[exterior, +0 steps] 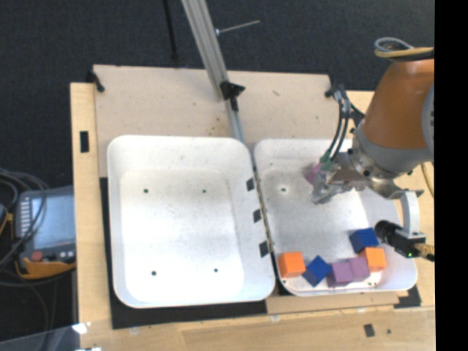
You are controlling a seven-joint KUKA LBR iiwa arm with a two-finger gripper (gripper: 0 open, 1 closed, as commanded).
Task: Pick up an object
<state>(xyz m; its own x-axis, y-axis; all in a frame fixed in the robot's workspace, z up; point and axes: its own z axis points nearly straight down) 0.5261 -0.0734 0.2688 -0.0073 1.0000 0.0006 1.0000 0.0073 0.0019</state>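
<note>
Blocks lie in a loose row along the near edge of the right bin (292, 159): an orange block (292, 263) at the left end, a blue block (317, 270) just beside it, then a purple block (349, 271), with a second orange block (375, 258) touching the purple one's right side. A second blue block (363, 240) sits just behind that orange one, a little farther into the bin.

Over the far half of the same bin hangs the gripper (322, 189), well apart from the row of blocks. A small pinkish-purple thing (313, 172) shows right against it, on its left side; whether this lies between the fingers or merely next to them cannot be told, and how far the gripper stands open cannot be told either.

The arm (398, 108) comes in from the right, its broad orange band uppermost and the grey wrist below it, with dark cables looping down toward the gripper.

The left bin (183, 148) stands beside the right one, their inner walls nearly touching. Both rest on a pale wooden bench (183, 86). A silver metal rail (208, 42) slants down from the top toward the gap between the bins. At the far left, off the bench, sits a handheld control unit with a screen (44, 221) amid cables.
</note>
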